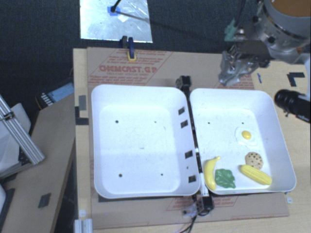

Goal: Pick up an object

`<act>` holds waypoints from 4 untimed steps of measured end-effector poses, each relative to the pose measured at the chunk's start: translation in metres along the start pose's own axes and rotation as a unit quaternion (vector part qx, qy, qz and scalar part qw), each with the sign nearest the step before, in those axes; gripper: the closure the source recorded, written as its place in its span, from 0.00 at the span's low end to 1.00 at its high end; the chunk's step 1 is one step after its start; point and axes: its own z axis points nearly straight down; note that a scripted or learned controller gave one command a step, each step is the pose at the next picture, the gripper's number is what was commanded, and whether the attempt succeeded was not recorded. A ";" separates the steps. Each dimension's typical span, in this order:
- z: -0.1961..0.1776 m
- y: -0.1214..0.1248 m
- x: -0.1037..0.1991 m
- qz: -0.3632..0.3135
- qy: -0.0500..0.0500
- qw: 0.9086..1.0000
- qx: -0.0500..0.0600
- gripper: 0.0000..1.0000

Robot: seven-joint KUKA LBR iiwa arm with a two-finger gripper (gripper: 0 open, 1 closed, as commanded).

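The right bin (262, 101) holds several toy foods along its near side: a fried egg (246, 135), a round cookie (253, 159), a yellow corn cob (256, 174), a banana (210, 173) and a green leafy piece (225, 178) lying against the banana. My gripper (229, 75) hangs above the far edge of the right bin, well away from all of them. Nothing sits between its fingers as far as the view shows.
The left bin (104, 98) lies beside the right one, joined by a black clipped divider (190, 130). A shiny metal sheet (115, 13) lies behind the bench. A blue and yellow clamp (129, 47) sits at the cardboard's far edge.
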 end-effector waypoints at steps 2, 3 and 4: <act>0.058 0.072 0.136 -0.002 0.000 1.000 0.002 1.00; 0.119 0.186 0.134 0.004 -0.001 1.000 0.001 1.00; 0.051 0.116 0.143 0.000 0.001 1.000 0.001 1.00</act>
